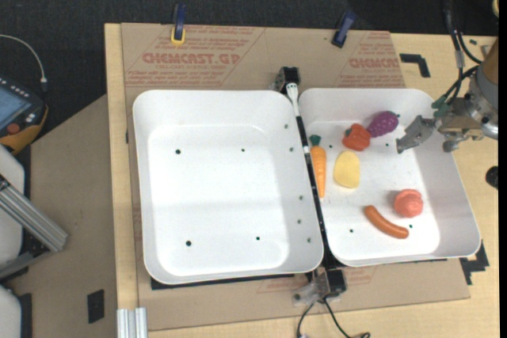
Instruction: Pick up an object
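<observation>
Gripper point(432, 134), jaws spread and empty, hovers near purple grapes point(383, 122); approach step, descent and closure required next.

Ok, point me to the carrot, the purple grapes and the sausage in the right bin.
carrot point(318, 170), camera view, middle of its orange body.
purple grapes point(383, 123), camera view, centre of the bunch.
sausage point(386, 222), camera view, middle of its length.
</observation>
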Robot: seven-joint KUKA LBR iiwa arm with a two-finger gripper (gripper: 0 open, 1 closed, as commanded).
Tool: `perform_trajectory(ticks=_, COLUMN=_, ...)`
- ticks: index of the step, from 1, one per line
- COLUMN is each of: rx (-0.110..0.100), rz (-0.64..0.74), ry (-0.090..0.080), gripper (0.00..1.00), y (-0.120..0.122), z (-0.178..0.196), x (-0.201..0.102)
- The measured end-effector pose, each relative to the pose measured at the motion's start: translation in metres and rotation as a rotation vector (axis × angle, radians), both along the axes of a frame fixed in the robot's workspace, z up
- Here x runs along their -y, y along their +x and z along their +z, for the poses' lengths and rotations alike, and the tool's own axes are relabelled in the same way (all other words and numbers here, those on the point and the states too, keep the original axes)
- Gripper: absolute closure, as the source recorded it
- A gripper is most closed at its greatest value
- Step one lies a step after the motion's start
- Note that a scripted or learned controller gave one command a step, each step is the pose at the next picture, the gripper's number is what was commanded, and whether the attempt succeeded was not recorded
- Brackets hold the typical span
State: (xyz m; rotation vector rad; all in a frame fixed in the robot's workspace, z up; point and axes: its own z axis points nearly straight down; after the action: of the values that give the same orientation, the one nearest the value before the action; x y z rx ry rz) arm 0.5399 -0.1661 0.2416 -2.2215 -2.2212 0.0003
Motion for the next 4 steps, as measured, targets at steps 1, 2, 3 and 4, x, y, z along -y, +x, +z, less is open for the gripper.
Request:
perform_trajectory(ticks=1, rx=-0.008, rz=-0.001, ry=0.004, gripper=0.00, y=-0.059, z=-0.043, x=-0.023)
perform_trajectory(ticks=2, rx=-0.006, rz=0.005, ry=0.004, gripper=0.00, y=-0.036, z=-0.141, x=-0.073)
perform_trajectory(ticks=3, rx=0.006, rz=-0.004, ry=-0.007, gripper=0.00, y=0.035, z=-0.157, x=0.024)
perform_trajectory(ticks=4, rx=0.006, rz=0.006, ry=0.000, gripper=0.00, y=0.099, z=-0.156, x=-0.035)
